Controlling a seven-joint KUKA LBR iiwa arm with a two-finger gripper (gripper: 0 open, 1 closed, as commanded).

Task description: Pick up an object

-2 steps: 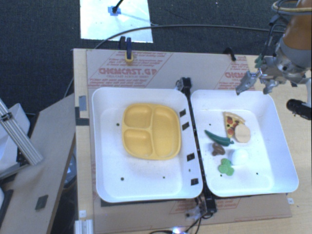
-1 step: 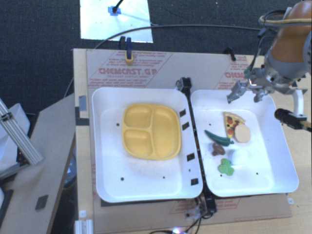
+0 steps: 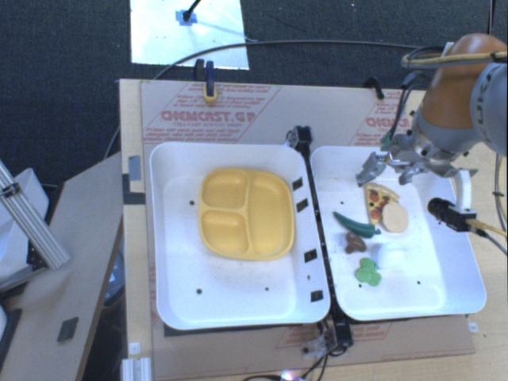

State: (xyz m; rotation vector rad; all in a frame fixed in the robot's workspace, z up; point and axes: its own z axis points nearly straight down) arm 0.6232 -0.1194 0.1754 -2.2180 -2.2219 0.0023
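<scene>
White bins, gripper (image 3: 393,169) hovering over the right bin (image 3: 444,292), nothing grasped.

Near to far in that bin: broccoli (image 3: 367,272), a pale lump (image 3: 390,254), a brown bit (image 3: 355,244), a green pepper (image 3: 357,225), a cookie (image 3: 394,217) touching a pizza slice (image 3: 379,199). All bunch near the divider, within reach. Fingers splayed apart, nothing between them, just above the pizza slice's far end, so that's my guess at the target. Yellow tray (image 3: 244,213) sits in the left bin (image 3: 178,292), likely a drop spot.
</scene>
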